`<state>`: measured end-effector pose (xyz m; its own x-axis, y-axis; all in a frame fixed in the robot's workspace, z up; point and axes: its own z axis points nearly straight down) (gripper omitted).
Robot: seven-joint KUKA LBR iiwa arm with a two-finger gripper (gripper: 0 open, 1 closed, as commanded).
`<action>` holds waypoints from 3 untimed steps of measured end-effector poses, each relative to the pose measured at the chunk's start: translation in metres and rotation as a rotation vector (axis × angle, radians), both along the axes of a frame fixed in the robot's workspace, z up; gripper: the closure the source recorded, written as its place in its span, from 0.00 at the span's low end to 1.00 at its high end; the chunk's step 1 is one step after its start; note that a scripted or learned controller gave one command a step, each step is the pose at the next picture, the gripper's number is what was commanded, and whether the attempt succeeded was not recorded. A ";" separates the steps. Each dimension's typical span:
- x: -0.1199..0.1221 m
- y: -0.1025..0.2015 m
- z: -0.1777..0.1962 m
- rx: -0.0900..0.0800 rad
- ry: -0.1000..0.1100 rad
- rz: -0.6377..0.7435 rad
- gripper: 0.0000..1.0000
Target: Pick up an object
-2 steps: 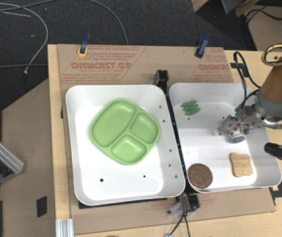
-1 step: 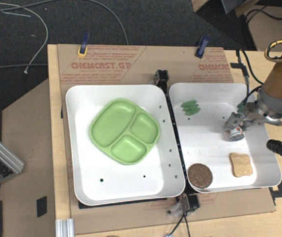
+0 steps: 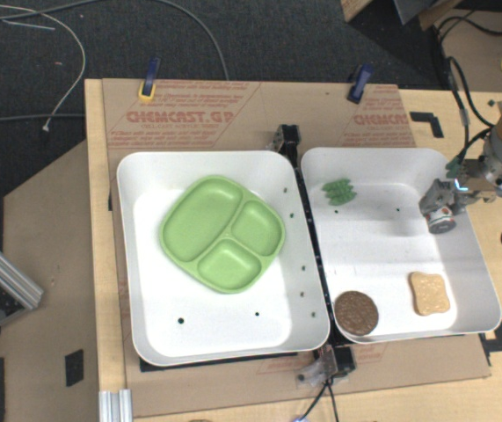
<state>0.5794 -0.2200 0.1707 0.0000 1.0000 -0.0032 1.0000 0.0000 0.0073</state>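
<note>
Surface (image 3: pixel 57 236) carries two white bins side by side. Left bin (image 3: pixel 145 323): one green divided plate (image 3: pixel 222 233), three compartments. Right bin (image 3: pixel 382 244): three candidate objects, one each. Brown round disc (image 3: pixel 356 312) at front-left corner; tan bread-like piece (image 3: pixel 429 293) at front right; small green leafy item (image 3: pixel 338 191) at rear left. Gripper (image 3: pixel 440 216) over right edge of right bin; opening cannot be judged. Nearest object: tan piece, just in front of gripper.
</note>
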 end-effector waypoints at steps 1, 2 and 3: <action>0.000 0.005 0.045 0.001 0.002 0.001 1.00; 0.003 0.007 0.089 0.001 0.002 0.001 1.00; 0.000 0.054 0.093 0.006 0.008 0.005 1.00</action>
